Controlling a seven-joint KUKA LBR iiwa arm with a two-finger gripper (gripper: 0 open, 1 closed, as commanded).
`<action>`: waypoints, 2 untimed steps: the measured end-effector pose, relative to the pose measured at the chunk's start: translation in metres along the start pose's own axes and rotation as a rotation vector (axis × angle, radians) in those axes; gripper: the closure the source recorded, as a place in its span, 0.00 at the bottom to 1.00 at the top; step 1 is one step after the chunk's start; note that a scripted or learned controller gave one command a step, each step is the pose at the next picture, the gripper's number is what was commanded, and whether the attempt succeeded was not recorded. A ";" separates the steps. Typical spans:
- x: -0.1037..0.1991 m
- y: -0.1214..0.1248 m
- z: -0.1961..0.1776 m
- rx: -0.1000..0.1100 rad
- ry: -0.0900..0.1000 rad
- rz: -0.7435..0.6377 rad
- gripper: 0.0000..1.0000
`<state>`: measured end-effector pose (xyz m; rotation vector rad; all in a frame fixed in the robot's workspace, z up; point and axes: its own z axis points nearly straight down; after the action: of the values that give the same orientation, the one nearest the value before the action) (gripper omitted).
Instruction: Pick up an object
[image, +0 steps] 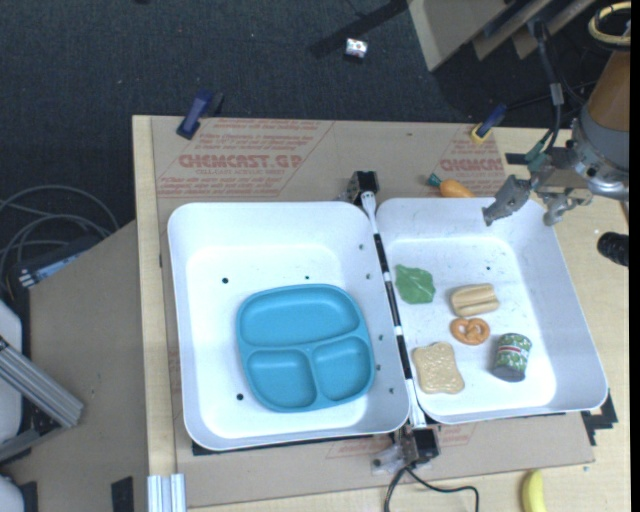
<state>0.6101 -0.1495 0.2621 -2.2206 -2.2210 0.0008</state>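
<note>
The right bin (560, 300) holds several small items: a green leaf-shaped piece (414, 284), a tan hot dog bun (473, 299), a brown pretzel (470, 330), a tan toast slice (437, 367) and a green-labelled can (511, 356) lying tilted. My gripper (526, 208) hangs over the far right corner of that bin, well behind the items. Its two fingers are spread apart and open, with nothing between them.
A blue three-compartment tray (303, 345) lies in the left bin (200, 260). An orange carrot (455, 187) rests on the bench behind the right bin. A yellow banana (533, 490) lies at the bench's front right. A blue clamp (197, 115) sits at the back left.
</note>
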 end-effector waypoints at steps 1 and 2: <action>-0.002 -0.042 0.177 -0.001 0.000 0.001 0.00; 0.012 -0.088 0.178 0.001 0.001 0.001 0.00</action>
<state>0.5216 -0.1372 0.0843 -2.2206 -2.2188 0.0011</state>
